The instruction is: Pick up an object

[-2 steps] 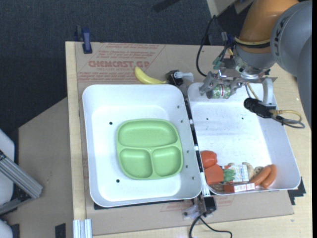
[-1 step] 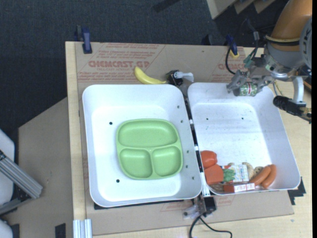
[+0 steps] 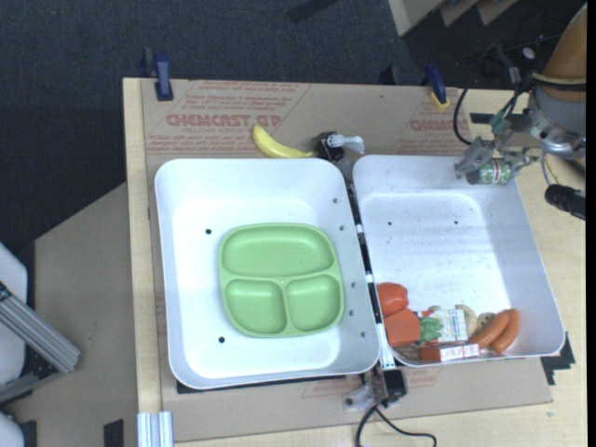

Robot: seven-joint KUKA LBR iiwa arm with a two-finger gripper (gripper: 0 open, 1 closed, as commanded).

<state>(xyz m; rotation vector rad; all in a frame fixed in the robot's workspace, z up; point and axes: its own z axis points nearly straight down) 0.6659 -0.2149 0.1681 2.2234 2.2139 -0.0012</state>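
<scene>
Hovering at the right bin's (image 3: 521, 240) far rim, the claw (image 3: 486, 168) is seen; its opening cannot be told. Glossy plastic food toys (image 3: 445, 329) are heaped well below it, in the near corner. A smooth green divided plate (image 3: 279, 277) is set in the left bin (image 3: 186, 250), on a cardboard-covered bench (image 3: 223, 119).

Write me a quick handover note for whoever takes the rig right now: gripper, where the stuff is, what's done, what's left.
Gripper: above the far right corner of the right bin; nothing seen between its fingers, open or shut can't be told.
Things: a small pile of toy food lies in the near end of the right bin. A green divided plate sits in the left bin. A banana lies on the bench behind the left bin.
Done: no pick yet.
Left: bring the gripper to an object, close on it, lift.
</scene>
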